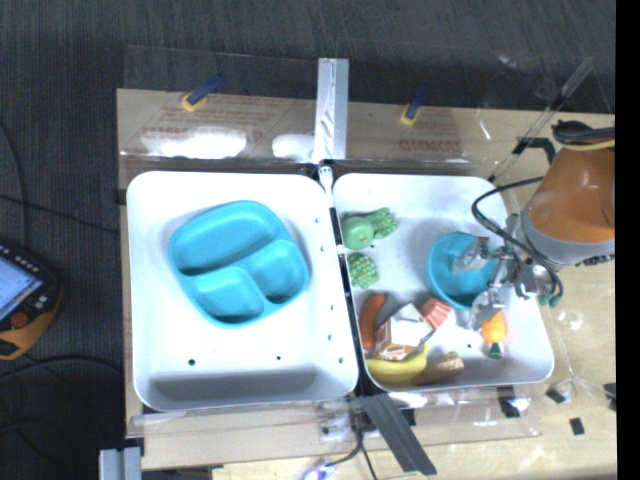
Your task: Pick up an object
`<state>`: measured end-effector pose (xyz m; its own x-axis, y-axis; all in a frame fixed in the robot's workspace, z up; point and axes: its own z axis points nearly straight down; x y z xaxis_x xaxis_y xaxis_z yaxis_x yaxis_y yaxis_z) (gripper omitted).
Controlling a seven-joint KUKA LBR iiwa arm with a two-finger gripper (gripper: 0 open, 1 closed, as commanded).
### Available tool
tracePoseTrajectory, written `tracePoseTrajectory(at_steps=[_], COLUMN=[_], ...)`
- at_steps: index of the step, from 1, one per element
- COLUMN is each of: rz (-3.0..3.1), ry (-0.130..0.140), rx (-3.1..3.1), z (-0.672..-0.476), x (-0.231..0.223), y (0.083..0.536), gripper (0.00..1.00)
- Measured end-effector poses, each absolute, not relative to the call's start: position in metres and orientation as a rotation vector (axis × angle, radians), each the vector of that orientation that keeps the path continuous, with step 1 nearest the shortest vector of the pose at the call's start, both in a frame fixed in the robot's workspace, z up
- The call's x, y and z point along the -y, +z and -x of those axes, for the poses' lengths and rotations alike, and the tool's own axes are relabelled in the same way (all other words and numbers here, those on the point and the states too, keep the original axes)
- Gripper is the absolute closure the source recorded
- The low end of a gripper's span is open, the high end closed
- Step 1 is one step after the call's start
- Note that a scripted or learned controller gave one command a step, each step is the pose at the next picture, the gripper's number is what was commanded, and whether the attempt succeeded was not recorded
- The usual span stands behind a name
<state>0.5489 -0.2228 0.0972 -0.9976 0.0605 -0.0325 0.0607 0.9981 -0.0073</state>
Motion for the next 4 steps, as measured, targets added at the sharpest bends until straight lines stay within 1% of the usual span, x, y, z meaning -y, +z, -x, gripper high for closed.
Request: tracePoseTrajectory(at_steps=[1,2,3,4], rz=[-0.100,-0.170,-0.385,-0.526], ry=[-0.019,-0.014,-0.006,-0.004], rx=[-3.108,-3.110,-3.079,-3.067], z=[-0.542,-0.532,-0.498,-0.587], x=[0.209,0.178,0.181,0.139], y=[0.097,0.098,0.097,0.096], gripper=[0.00,0.00,0.00,0.00])
